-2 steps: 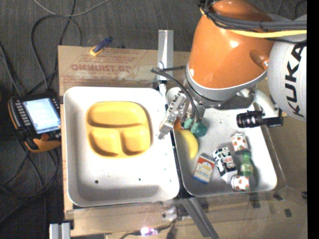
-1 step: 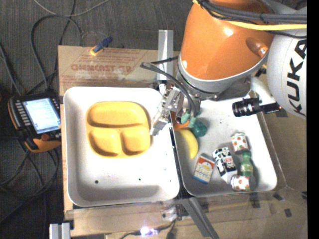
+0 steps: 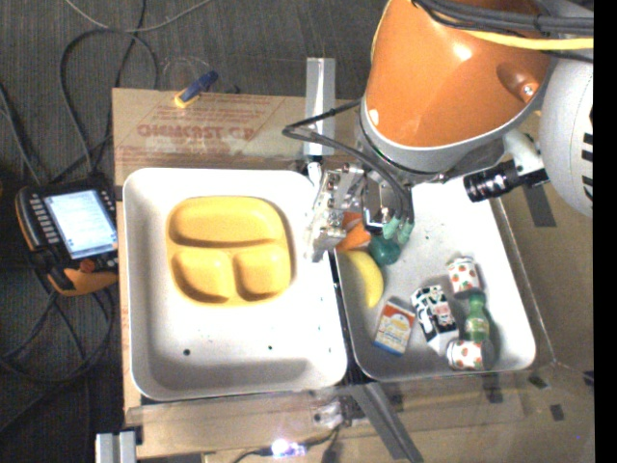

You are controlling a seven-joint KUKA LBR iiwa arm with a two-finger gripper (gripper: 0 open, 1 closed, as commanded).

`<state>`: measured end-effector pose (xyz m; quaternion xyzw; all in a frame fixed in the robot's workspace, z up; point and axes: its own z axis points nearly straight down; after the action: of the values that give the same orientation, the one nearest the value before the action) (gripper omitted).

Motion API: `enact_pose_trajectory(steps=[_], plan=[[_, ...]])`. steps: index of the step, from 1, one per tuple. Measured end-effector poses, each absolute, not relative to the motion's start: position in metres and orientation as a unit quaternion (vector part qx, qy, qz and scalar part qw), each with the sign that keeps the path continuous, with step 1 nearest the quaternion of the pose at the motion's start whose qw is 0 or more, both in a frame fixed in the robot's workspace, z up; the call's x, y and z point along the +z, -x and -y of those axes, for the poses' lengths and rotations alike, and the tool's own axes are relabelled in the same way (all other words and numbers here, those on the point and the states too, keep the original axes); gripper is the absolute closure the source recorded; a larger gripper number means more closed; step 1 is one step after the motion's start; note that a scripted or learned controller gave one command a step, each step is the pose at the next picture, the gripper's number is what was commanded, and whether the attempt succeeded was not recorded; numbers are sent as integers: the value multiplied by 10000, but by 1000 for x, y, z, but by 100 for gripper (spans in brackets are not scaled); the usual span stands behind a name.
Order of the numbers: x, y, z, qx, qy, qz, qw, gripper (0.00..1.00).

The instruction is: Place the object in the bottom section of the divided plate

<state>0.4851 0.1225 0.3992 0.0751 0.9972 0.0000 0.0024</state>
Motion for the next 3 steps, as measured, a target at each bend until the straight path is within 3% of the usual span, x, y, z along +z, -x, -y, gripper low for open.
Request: enact_pose_trajectory(steps=[1,2,3], plan=[[337,-484,-107,3,1840,-9829,10,100],[380,-513,-129,13,1372,-9905,20,100],[383,-495,-128,2,2665,-9638,19,100]])
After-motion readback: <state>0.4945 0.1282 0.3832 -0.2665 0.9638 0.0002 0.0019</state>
